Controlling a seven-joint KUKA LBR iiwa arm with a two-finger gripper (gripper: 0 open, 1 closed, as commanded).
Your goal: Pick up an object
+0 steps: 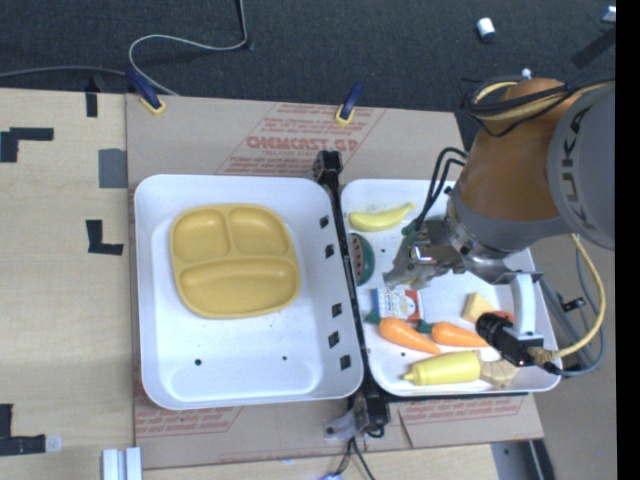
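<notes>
The bench was covered by a sheet of brown cardboard [300, 143] printed with red lettering, lying on a pale wooden top marked with black tape, and beyond it, toward twelve o'clock, ran dark carpet crossed by a thin white cable [190, 43]. Nearest the camera, at the six o'clock edge of the right bin [535, 383], a smooth yellow squeeze bottle [445, 369] lay on its side, and just past it two glossy orange carrots [432, 335] lay nearly end to end. A small printed carton [397, 304] sat beside them toward nine o'clock, and a pale yellow block [479, 305] lay toward three o'clock. The gripper [420, 260] hung low over the middle of this bin, just above the carton; whether its metal fingers were spread or closed could not be told, and nothing could be seen held in it. Farther off, a green-rimmed slice [360, 258] leaned against the wall between the bins, and a curved yellow banana [380, 217] lay near the bin's twelve o'clock rim. The left bin [160, 368], shallow white plastic with rounded corners, held a matte yellow divided plate [236, 260] with three compartments. The grey arm with its orange band [515, 163] rose at three o'clock.
</notes>
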